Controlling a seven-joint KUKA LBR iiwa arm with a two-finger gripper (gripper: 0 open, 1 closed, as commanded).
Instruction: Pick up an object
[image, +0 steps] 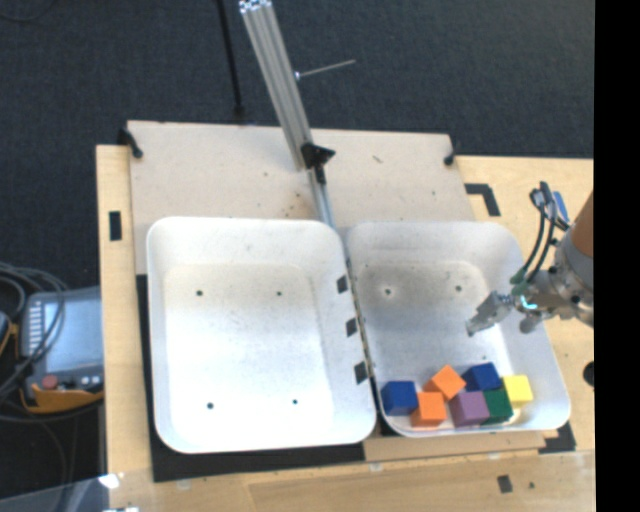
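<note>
The blocks I could take sit bunched in the near corner of the right bin (440, 250): a blue cube (399, 396), two orange cubes (447, 380) (430, 407), a purple cube (469, 408), a green cube (498, 404), another blue cube (483, 376) and a yellow cube (518, 389), all touching or nearly so.

One fixed camera, high above the bench (300, 165), looking down at a slant. Far enough back to take in both bins whole plus dark floor around the bench. The pincer (505, 310) sits at mid-height near the right edge, over the right bin (420, 250); the left bin (240, 235) lies well to its left. The blocks (460, 395) are just below it in frame. A metal rail (280, 85) runs up and left of it, toward the top edge.
</note>
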